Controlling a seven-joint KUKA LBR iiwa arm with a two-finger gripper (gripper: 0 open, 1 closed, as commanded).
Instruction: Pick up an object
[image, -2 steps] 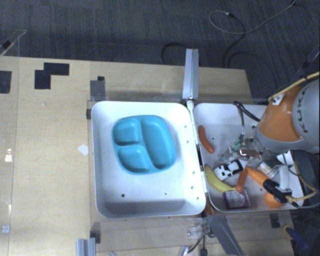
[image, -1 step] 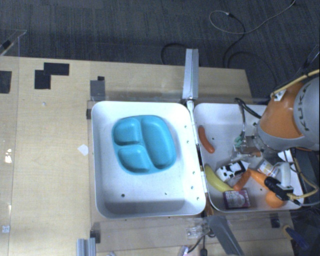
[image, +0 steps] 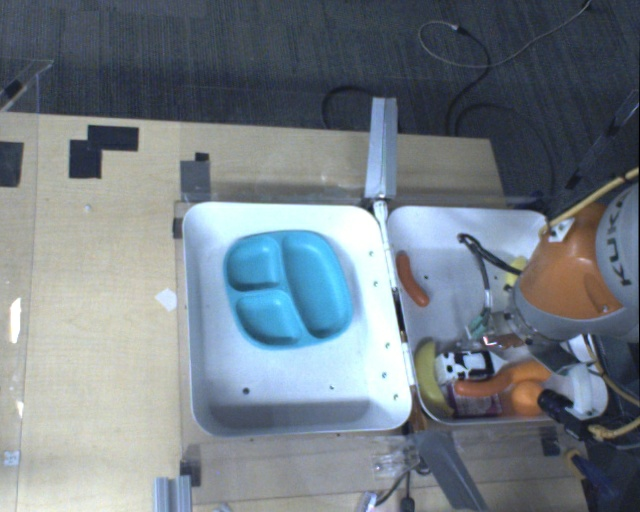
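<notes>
The right bin (image: 440, 225) holds a small orange sausage-shaped piece (image: 412, 279) near its left wall. At its front lie a yellow-green curved object (image: 426, 368), an orange rounded object (image: 520, 386) and a dark reddish-brown item (image: 470, 405). My gripper (image: 479, 338) hangs low over the front of this bin, just above and behind these front objects, below the orange wrist band (image: 565, 275). Nothing is visibly held between its fingers.
The left bin (image: 210, 300) carries a blue divided plate (image: 290, 286) at its middle. A metal divider rail (image: 383, 160) runs between the bins at the back. Light wooden bench surface lies to the left.
</notes>
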